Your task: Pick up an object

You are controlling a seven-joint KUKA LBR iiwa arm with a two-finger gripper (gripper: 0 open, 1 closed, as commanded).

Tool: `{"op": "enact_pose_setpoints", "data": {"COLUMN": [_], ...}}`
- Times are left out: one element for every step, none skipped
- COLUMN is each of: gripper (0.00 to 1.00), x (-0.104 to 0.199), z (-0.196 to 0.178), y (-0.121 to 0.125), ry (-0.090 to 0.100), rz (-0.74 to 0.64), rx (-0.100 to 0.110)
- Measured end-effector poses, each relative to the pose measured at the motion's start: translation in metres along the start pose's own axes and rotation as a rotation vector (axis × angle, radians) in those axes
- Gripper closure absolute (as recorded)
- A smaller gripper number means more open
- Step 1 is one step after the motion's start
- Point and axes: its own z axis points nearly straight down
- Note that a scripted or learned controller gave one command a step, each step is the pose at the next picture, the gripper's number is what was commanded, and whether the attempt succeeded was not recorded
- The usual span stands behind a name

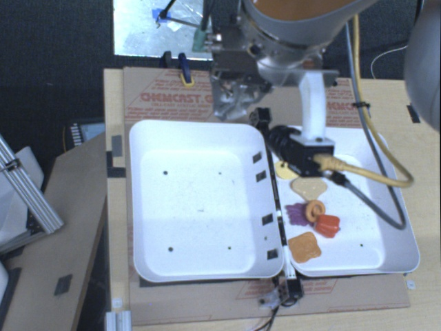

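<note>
Gripper [233, 105] hangs over the back rim of the left bin [200, 198], w/ nothing visible in it; can't tell how its jaws are set. Objs sit in right bin [386, 247] by the divider: cream piece [309, 186], purple piece [297, 214], orange ring [315, 209], red piece [328, 225], orange piece [304, 246].

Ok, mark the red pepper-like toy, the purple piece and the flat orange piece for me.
Red pepper-like toy [328, 225]: camera view, middle of its body.
Purple piece [296, 214]: camera view, its left visible part.
Flat orange piece [304, 247]: camera view, centre of its top face.
</note>
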Motion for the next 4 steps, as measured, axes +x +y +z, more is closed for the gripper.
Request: {"op": "enact_pose_setpoints", "data": {"gripper": [0.0,0.0,0.0,0.0], "x": [0.0,0.0,0.0,0.0], "z": [0.0002,0.0002,0.0002,0.0002], "y": [-0.0001,-0.0001,-0.0001,-0.0001], "ry": [0.0,0.0,0.0,0.0], "rz": [-0.002,-0.002,-0.002,-0.002], "rx": [0.0,0.0,0.0,0.0]}}
